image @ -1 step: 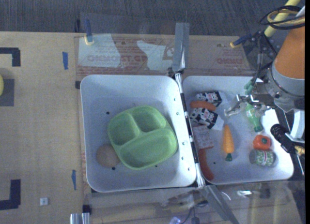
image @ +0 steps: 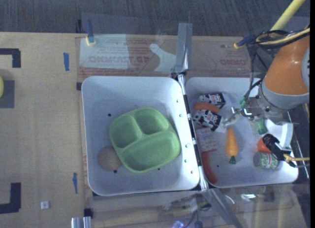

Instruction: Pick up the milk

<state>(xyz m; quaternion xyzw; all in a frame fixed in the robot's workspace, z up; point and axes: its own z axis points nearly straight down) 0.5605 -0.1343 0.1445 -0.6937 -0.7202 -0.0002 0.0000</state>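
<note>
Two small black-and-white cartons lie in the right bin (image: 290,175). One milk carton (image: 212,98) is near the bin's back. The other milk carton (image: 205,118) lies by the left wall, tipped on its side. My gripper (image: 233,118) hangs low over the middle of the right bin, just right of the nearer carton and above the carrot's top. Nothing shows held in it. The grey arm with its orange band (image: 288,72) comes in from the right.
The right bin also holds an orange carrot (image: 231,144), an orange sausage (image: 206,107), a red pepper (image: 209,167), a green can (image: 266,160) and a red-orange item (image: 266,145). In the left bin (image: 93,94) sit a green divided plate (image: 144,139) and a tan ball (image: 109,158).
</note>
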